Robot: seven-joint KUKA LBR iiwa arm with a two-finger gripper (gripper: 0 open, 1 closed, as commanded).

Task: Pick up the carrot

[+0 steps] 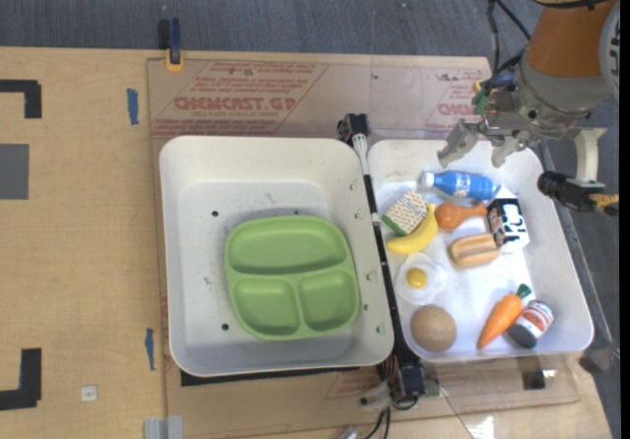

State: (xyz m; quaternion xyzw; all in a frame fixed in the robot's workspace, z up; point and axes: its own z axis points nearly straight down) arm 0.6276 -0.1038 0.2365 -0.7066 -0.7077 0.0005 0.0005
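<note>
a light wooden bench (79, 260) sits under the camera, with grey carpet beyond it and a clear sheet printed in red lettering under the far side of two white bins. the left bin (187, 181) holds a green divided plate (290, 275). the right bin (576, 304) is crowded with toy food. the carrot (500, 319) lies near its front right corner, tilted, leafy end up toward the back, just beside a small dark jar with a red band (532, 322) and right of a round brown ball (433, 327). further back lie a hot dog (473, 250), a banana (415, 235) and a blue bottle (459, 183). the gripper (479, 144) hangs over the bin's back edge, well apart from the carrot, its fingers spread with nothing between them.
</note>
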